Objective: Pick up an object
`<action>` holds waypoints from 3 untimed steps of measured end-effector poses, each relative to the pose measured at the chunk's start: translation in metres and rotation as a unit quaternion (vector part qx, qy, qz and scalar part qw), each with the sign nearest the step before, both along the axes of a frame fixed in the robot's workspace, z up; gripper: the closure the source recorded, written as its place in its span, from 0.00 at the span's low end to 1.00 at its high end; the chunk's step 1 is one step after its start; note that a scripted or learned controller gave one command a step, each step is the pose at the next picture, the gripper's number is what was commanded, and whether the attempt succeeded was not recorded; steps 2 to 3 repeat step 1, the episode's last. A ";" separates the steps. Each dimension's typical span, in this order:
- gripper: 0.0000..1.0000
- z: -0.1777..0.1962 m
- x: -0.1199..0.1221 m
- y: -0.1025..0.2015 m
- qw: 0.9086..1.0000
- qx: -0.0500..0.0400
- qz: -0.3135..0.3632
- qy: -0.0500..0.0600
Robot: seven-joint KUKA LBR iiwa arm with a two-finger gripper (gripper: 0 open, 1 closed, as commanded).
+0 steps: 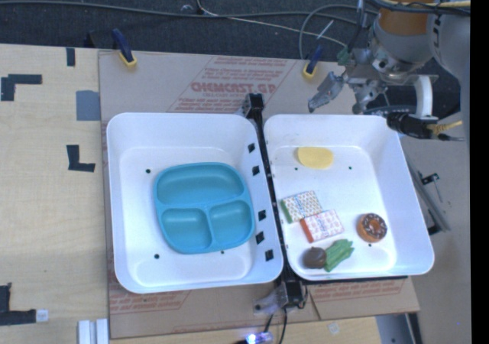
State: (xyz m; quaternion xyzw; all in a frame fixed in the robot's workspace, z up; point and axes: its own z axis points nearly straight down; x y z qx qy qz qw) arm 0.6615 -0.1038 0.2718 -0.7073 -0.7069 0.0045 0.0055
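The right bin [397, 153] holds several small objects. A yellow oval piece [315, 157] lies near its back. A checked packet [302, 204] and a red-and-white packet [322, 224] sit side by side in the middle. A sprinkled donut [372, 227] rests to the right. At the front, a green leafy piece [338, 253] touches a dark brown lump [314, 258]. My gripper [344, 98] hangs above the bin's back rim, well behind the yellow piece. Its fingers [325, 93] are spread open with nothing between them.
The left bin [122, 182] contains a blue divided plate [205, 206]. A black divider [263, 174] runs between the bins. Cables loop behind the bench, and two clamps [124, 50] hold the cardboard sheet at the back.
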 end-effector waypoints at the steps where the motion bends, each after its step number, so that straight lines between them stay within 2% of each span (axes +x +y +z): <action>1: 0.00 0.008 0.002 0.000 1.000 -0.001 0.001 -0.006; 3: 0.00 0.008 0.002 0.000 1.000 -0.001 0.001 -0.006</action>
